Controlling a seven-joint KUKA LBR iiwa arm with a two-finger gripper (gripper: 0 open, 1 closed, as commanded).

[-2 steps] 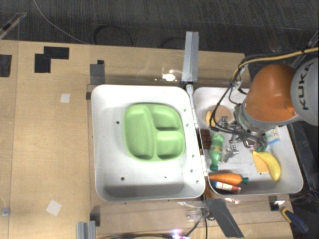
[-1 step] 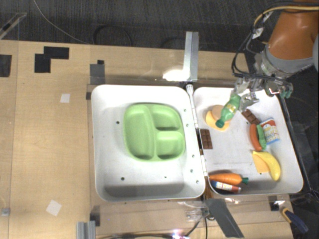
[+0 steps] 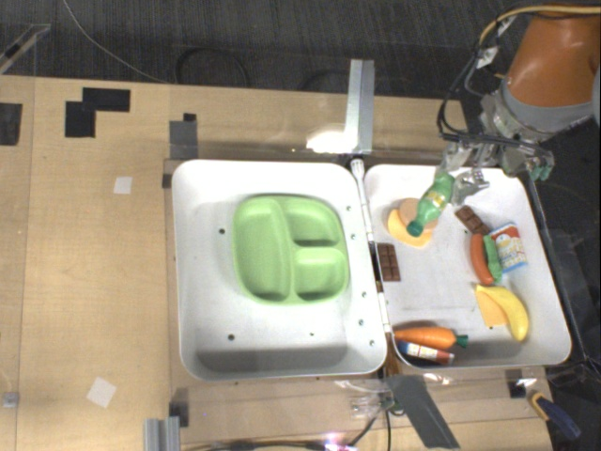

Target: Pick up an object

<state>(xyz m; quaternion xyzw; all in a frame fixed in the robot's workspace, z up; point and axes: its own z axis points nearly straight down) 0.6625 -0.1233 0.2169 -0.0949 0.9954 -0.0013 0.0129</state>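
Toward the bench's left side, the left bin (image 3: 188,280) is holding a green divided tray (image 3: 289,249), which is lying flat near the bin's middle. A dark chocolate bar (image 3: 389,262) is lying in the right bin (image 3: 427,280) against its left wall, just beside the seam between the bins. Near that bin's front edge, a carrot (image 3: 425,335) and a red-capped tube (image 3: 424,352) are lying side by side. Toward the back left corner, a green bottle (image 3: 430,205) is tilting over a yellow slice with a tan round on it (image 3: 408,224), its top end up at the gripper (image 3: 460,178). The gripper is hanging over the back edge of the right bin, and its fingers appear to be pinching the bottle's upper end. Right of the bottle, a small brown block (image 3: 470,220) is lying, then a sausage (image 3: 482,259) touching a red-and-white can (image 3: 508,248). A banana (image 3: 504,309) is lying near the front right corner.
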